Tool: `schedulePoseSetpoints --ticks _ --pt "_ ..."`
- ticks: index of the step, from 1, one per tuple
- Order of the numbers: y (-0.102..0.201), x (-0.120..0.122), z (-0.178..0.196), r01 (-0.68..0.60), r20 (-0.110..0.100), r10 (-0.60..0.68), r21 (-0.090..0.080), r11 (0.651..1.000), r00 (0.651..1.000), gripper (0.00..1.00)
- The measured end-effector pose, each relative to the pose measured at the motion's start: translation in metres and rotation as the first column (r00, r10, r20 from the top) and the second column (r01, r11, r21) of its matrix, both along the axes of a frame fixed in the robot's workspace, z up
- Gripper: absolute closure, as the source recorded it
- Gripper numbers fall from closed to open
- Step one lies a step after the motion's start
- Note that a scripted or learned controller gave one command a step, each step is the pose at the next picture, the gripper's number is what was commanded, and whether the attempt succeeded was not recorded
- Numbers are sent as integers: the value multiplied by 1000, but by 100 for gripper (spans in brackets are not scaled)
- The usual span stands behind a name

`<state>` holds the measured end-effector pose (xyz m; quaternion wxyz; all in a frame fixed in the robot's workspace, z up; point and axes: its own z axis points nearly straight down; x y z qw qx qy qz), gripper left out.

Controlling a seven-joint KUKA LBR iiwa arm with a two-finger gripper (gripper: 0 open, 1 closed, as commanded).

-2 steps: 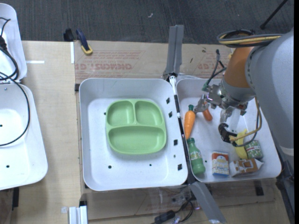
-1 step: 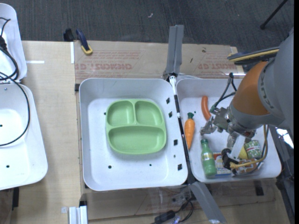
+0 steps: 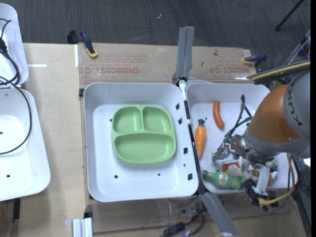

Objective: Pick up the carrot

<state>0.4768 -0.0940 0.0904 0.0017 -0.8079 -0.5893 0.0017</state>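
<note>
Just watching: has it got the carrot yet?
Not yet. The carrot lies untouched by the right bin's left wall, beside a sausage. The gripper hangs low just right of it, above a green bottle. Left to do: reaching over, gripping and lifting.

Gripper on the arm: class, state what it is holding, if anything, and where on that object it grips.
Nothing is seen held. The gripper sits in the right bin, apart from the carrot, which lies by the bin's left wall.
</note>
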Motion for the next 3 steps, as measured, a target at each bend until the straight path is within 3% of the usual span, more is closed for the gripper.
schedulePoseSetpoints --ticks 1,2,3 --pt "72 7 100 -42 2 42 -1 999 999 0" --pt "31 65 100 -98 0 98 -2 995 995 0" --pt "-9 64 0 -230 1 230 -1 973 973 0"
